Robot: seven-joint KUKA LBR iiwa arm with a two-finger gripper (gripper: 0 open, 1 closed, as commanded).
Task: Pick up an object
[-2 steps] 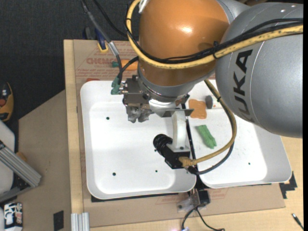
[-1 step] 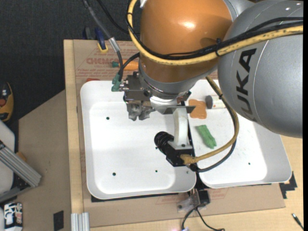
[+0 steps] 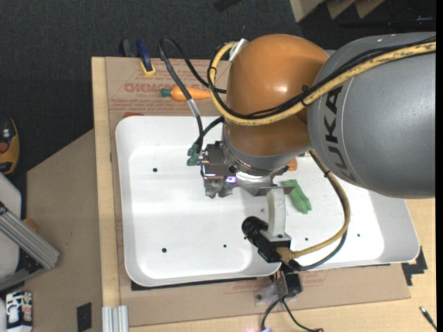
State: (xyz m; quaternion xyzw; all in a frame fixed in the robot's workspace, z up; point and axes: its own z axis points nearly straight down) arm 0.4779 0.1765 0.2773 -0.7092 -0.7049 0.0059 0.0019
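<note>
Arm over white bin (image 3: 159,206), orange band uppermost. Gripper (image 3: 220,178) low near bin centre; jaw state: cannot tell, hidden under wrist. Green object (image 3: 300,196) on bin floor just right of gripper, untouched.

Even overhead lighting; soft shadows on the white bin (image 3: 159,206); a glare spot on the orange band (image 3: 273,88); moderately sharp focus.
</note>
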